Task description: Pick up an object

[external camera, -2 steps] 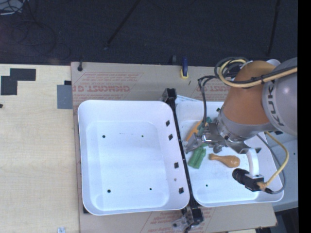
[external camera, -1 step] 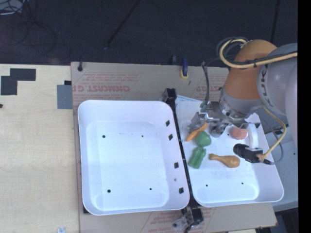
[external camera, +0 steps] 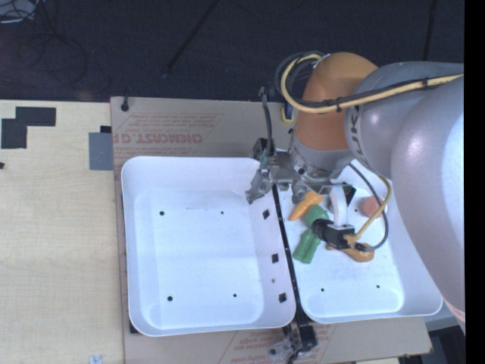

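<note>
- Gripper (external camera: 260, 182) hung at the far end of the seam where the two bins met, over the left bin's right rim; its metal end pointed down and to the left.
- How wide it stood could not be told from this slant, and no object could be made out in it.
- The grey arm (external camera: 424, 165) came in from the right, its orange band (external camera: 333, 101) just above the wrist and over the far part of the right bin.
- The right bin (external camera: 379, 298) held all the loose objects, clustered in its far left part, close under the wrist.
- An orange piece (external camera: 305, 204) lay nearest the gripper, just right of the seam.
- A green block (external camera: 306, 247) lay tilted nearer the camera, with a smaller green piece (external camera: 318, 215) just beyond it.
- An orange-yellow curved piece (external camera: 362, 254) lay to the right of the green block, and a pinkish piece (external camera: 369, 204) lay farther back, partly hidden.
- The left bin (external camera: 189, 279) showed its white floor with a few small dark dots.
- Both bins rested on a brown board (external camera: 182, 123) with red print.
</note>
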Available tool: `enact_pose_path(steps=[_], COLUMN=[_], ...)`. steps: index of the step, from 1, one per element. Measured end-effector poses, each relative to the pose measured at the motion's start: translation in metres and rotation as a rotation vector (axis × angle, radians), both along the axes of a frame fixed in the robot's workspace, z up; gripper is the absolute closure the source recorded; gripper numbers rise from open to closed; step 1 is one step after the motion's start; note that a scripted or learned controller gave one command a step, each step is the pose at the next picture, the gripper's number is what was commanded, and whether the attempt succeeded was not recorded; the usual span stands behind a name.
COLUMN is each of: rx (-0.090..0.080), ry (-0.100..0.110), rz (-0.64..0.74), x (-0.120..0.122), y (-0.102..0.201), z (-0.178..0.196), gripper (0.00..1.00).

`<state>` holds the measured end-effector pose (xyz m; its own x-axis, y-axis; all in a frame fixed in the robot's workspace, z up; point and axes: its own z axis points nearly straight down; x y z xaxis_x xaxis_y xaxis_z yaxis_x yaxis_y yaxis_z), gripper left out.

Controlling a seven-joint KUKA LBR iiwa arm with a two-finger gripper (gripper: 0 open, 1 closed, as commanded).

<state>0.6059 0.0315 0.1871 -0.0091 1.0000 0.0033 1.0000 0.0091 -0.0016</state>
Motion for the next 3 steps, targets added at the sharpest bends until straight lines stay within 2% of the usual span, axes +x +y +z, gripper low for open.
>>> enact_pose_path(steps=[1, 2, 3], rx=[-0.006, -0.005, -0.003], ry=[-0.006, 0.002, 0.005], rz=[-0.013, -0.008, -0.014], x=[0.021, 0.020, -0.056], y=[-0.064, -0.061, -0.095], z=[0.062, 0.068, 0.076], gripper=[0.00, 1.00, 1.00])
